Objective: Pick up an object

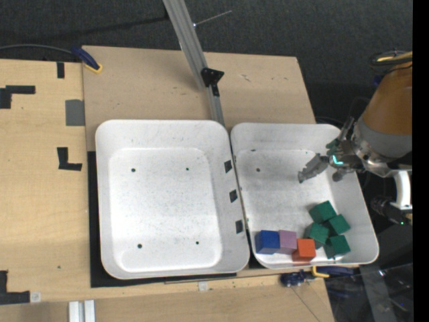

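Gripper (pixel 320 168) over the right bin (pixel 281 136), blocks at its 5 o'clock.

I see the fingers spread apart with nothing between them, near the bin's 3 o'clock rim; bare floor lies open toward 9 and 12. Green blocks (pixel 328 228) cluster tight at the bin's 4 o'clock wall. Blue (pixel 268 241), purple (pixel 287 240) and orange (pixel 305 248) cubes sit in a row, touching, along the 6 o'clock rim. The left bin (pixel 161 136) lies beside it.
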`<act>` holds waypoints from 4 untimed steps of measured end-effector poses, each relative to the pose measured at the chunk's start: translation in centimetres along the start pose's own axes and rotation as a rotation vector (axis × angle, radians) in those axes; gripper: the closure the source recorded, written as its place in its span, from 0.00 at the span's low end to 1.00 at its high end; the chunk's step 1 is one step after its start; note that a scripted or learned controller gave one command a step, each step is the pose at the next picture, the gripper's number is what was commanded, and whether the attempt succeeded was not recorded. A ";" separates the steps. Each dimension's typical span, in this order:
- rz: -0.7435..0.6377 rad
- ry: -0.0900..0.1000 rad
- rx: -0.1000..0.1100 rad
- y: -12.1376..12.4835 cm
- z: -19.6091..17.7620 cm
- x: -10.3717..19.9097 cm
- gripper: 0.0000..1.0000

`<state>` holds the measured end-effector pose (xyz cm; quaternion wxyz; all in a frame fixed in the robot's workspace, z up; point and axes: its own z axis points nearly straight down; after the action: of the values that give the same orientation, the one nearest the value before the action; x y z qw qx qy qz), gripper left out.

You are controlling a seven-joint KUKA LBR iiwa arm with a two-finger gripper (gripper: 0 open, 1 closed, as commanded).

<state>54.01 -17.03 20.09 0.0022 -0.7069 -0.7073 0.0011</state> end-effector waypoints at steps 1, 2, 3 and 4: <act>-0.001 -0.001 -0.003 0.1 -0.2 0.0 0.00; 0.000 -0.001 0.003 0.3 6.2 0.0 0.00; 0.000 -0.003 -0.002 0.2 11.1 0.1 0.00; -0.001 -0.001 -0.002 0.2 10.0 0.1 1.00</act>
<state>54.21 -16.89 10.10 0.0014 -0.7065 -0.7077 0.0007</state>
